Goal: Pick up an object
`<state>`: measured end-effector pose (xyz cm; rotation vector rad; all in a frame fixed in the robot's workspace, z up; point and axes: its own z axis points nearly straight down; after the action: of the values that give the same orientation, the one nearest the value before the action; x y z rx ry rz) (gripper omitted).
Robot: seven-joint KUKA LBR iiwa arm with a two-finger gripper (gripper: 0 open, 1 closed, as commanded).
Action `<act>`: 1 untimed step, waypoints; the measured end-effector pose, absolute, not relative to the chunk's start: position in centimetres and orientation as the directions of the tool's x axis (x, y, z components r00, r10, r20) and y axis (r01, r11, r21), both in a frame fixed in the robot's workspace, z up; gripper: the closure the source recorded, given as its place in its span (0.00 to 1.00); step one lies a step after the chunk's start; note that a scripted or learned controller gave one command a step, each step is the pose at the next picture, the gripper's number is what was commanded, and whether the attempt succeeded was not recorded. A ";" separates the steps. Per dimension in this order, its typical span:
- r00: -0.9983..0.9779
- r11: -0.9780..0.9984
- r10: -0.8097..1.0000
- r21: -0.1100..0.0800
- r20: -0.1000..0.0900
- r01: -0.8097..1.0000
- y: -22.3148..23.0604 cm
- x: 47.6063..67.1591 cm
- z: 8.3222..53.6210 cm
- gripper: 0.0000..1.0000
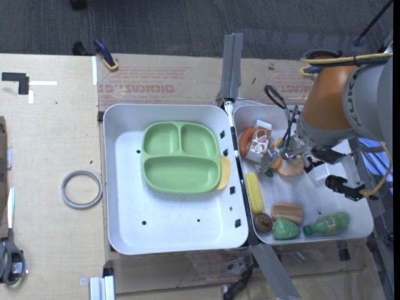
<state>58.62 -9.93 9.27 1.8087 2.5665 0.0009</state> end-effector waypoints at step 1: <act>-0.523 0.523 0.852 0.002 -0.004 0.852 -12.2 60.1 9.3 0.00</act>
<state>60.13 -12.23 9.30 1.5318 2.7379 0.0006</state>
